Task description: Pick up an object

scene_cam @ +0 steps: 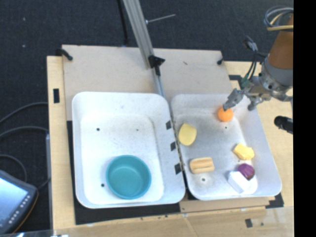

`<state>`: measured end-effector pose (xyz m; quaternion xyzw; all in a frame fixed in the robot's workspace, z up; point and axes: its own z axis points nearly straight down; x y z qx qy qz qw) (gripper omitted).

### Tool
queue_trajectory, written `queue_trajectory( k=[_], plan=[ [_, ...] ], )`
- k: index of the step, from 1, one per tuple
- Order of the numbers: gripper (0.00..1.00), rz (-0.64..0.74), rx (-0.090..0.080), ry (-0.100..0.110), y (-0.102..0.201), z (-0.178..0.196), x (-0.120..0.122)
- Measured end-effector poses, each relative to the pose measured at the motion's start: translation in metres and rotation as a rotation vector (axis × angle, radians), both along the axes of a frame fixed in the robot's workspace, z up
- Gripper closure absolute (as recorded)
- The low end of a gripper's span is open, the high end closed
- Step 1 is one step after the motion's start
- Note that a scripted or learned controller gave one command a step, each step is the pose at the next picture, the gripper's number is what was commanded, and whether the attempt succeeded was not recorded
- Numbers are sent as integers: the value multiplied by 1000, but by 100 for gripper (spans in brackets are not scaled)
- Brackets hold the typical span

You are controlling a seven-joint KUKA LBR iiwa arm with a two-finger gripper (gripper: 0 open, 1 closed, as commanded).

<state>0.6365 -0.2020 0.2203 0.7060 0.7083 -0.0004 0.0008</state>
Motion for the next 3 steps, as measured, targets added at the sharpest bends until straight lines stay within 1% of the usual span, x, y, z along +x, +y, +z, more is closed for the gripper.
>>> queue_trajectory(
  k=[1, 2, 3],
  plan=[
    [0, 1, -1, 1, 0, 0, 0],
    [0, 2, 0, 4, 5, -55, 8],
    [0, -3, 0, 6, 0, -115, 0]
  ],
)
